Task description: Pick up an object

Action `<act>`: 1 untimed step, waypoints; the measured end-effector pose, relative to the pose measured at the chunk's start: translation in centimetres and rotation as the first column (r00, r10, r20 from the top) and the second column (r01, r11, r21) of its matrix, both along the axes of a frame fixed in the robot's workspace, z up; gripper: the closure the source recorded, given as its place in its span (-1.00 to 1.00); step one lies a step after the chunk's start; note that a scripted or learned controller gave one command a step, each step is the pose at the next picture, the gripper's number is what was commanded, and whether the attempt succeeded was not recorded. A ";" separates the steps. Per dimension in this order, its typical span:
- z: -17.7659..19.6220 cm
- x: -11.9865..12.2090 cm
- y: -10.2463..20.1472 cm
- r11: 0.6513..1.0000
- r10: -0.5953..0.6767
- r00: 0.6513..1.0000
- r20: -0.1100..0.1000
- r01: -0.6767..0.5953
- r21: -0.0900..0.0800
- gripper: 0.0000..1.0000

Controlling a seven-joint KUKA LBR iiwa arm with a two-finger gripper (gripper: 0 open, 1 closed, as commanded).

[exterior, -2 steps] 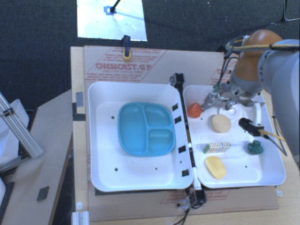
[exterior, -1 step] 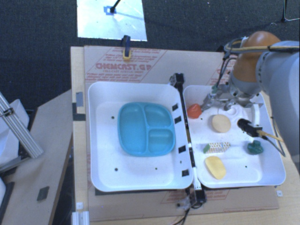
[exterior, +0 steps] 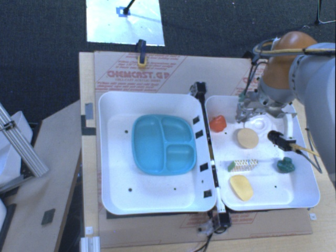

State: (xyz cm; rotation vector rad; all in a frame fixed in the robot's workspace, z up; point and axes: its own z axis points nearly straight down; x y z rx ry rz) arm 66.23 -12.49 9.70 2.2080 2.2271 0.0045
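Red lump (exterior: 218, 123) just beside the gripper (exterior: 243, 117), tan round disc (exterior: 248, 138) near it too, both down in the right white bin (exterior: 304, 193). Grip wide or closed: too small to tell.

Bright, even light; white bins (exterior: 116, 161) glare (focus perhaps slightly soft).

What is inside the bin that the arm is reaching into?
The bin holds a red piece, a tan disc, a yellow piece, a green-and-white striped item and a dark green item. The gripper and arm cover its far corner, so anything there is hidden.
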 end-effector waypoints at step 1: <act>4.5 0.4 0.3 1.000 -0.004 1.000 0.001 0.004 0.001 1.00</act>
